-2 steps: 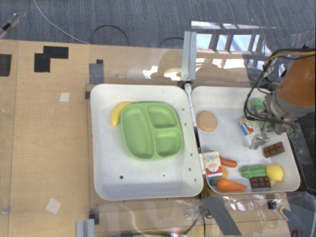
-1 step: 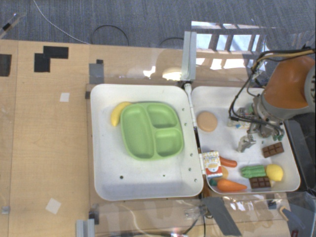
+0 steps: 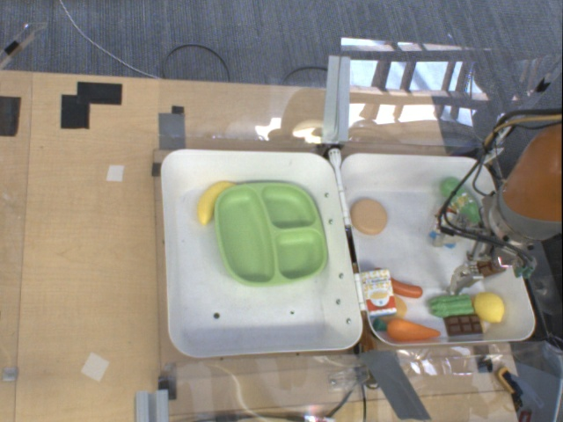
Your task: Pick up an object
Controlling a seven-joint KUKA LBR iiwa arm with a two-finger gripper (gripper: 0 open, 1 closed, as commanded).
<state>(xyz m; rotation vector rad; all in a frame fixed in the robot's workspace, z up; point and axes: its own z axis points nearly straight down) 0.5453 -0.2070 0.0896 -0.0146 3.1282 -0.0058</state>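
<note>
Camera view: gripper (image 3: pixel 482 271) above cucumber (image 3: pixel 450 305), lemon (image 3: pixel 489 307).

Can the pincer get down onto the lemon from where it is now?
Probably yes. The pincer hangs in the right bin close above the lemon, nothing lies over it, though the green toy and chocolate bar crowd it.

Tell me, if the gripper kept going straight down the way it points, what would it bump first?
Probably the green toy lying just under the gripper, with the yellow lemon right beside it. The camera looks down at a slant, so the height is hard to judge; it might reach the right bin floor instead.
</note>
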